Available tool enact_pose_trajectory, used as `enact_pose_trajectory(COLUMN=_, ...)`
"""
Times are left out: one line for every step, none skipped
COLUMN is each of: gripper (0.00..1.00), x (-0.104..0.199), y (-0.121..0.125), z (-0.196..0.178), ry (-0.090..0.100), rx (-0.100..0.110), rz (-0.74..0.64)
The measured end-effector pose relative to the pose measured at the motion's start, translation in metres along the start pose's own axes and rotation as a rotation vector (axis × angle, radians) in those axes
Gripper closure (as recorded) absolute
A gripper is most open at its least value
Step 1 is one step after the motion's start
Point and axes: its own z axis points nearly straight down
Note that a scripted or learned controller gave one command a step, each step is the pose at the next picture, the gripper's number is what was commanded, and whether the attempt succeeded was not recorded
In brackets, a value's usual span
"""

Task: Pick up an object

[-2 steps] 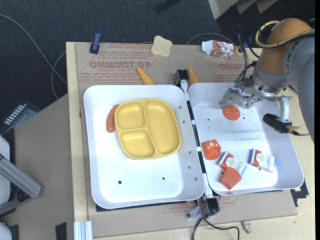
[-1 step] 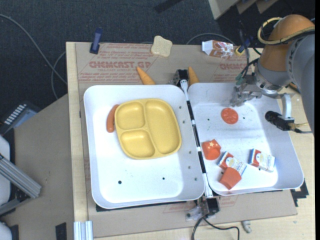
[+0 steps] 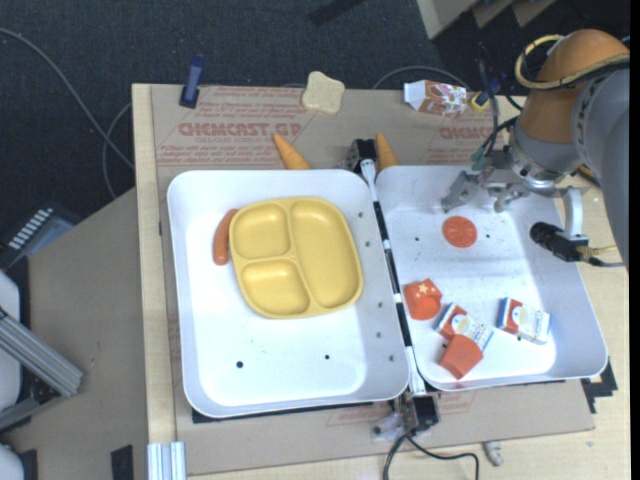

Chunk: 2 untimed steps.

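The arm (image 3: 590, 98) is showing a grey body with a rounded orange band above the wrist, thin cables trailing beside its metallic gripper (image 3: 487, 190).

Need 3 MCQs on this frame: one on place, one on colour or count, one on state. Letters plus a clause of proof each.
1. Where does the yellow tray lie?
A. in the left bin
B. in the right bin
C. on the cardboard behind the bins

2. What colour is the flat round disc in the right bin?
A. blue
B. red-orange
C. white

3. How does the gripper stand?
A. down at the right bin's near corner
B. pressed on the yellow tray
C. over the far end of the right bin, apart from the disc

Answers: 1 A, the tray sits inside the left bin beside a sausage. 2 B, the disc shows red-orange on white. 3 C, white bin floor shows between gripper and disc.
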Motion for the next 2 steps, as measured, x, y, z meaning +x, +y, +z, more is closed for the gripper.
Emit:
enact_pose_trajectory(gripper=0.00, x=0.039, y=-0.032, z=0.011, ry=0.004, rx=0.006, rz=0.001)
enact_pose_trajectory(gripper=1.00, x=0.039, y=-0.031, z=0.000, ry=0.004, rx=0.003, rz=0.001)
